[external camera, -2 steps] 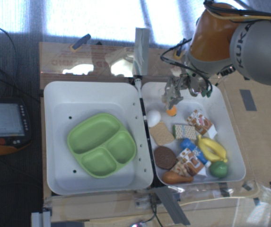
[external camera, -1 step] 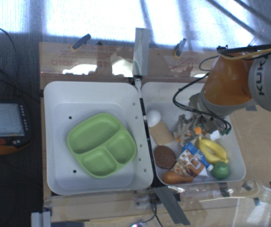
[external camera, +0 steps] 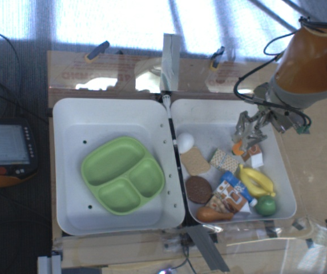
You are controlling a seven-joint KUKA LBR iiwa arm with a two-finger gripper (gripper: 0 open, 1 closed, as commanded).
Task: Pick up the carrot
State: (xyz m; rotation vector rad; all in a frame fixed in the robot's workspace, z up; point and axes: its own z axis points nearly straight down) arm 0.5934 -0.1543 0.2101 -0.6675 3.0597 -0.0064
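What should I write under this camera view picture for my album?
Robot gripper reaches over a carrot in the toy-food bin.

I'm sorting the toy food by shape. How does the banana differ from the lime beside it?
The banana is yellow, while the lime is green. The banana is long and curved; the lime is round. The banana looks the larger of the two. The banana lies closer to the gripper, with the lime nearer the bin's front corner. Both lie in the right-hand bin, next to each other.
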